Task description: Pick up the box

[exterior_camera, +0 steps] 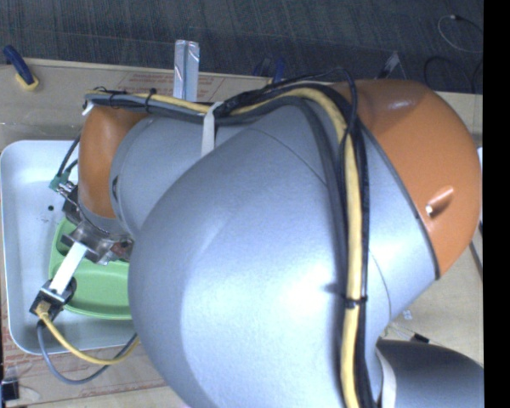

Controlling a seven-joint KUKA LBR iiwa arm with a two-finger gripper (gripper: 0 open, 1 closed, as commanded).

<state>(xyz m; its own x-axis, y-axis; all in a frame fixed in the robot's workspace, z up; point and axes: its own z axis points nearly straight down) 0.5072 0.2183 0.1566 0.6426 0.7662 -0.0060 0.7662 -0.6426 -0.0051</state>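
One grey-and-orange arm (272, 253) over the left white bin (17, 228) — green object (98, 287) beneath — state of fingers not discernible.

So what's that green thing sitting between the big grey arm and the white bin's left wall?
In the camera view, a pale green object, box or dish unclear, lies in the white bin, partly under the arm.

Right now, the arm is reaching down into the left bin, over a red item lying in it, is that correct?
Not quite: the item is green, not red. The camera view shows the arm reaching down into the left bin, over a green item lying in it.
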